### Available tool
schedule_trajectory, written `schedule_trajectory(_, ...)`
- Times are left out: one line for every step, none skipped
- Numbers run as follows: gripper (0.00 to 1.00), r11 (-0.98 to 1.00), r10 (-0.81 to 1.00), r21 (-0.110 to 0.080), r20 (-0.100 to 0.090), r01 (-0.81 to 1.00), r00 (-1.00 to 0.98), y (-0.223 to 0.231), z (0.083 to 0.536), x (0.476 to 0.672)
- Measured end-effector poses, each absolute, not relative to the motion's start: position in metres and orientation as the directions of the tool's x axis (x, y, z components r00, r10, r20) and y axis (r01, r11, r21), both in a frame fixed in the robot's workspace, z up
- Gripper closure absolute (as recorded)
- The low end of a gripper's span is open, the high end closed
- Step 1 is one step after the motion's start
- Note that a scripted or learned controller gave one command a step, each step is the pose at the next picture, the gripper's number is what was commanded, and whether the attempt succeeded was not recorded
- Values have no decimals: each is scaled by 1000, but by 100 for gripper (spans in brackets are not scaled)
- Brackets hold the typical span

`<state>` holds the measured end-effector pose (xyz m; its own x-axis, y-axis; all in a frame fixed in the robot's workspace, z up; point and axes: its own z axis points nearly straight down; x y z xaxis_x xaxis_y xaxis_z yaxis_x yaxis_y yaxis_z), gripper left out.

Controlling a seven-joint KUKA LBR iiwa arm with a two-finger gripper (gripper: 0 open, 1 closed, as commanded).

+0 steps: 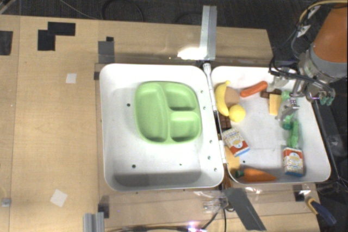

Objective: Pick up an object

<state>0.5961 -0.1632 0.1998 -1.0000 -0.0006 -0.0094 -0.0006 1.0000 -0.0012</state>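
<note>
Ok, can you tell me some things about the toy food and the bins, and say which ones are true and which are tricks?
1. The green plate lies in the left bin. True.
2. The banana is in the left bin. False: it lies in the right bin, near the divider, beside the lemon.
3. A carrot lies near the front edge of the right bin. True.
4. The green plate has food piled on it. False: its compartments hold nothing.
5. The gripper is over the right bin. True.
6. The arm reaches over the green plate. False: it comes in from the right, above the right bin.
</note>
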Motion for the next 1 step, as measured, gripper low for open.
schedule_trajectory(0,1000,-20,-4,-16,-20,-1000,-195,91,660)
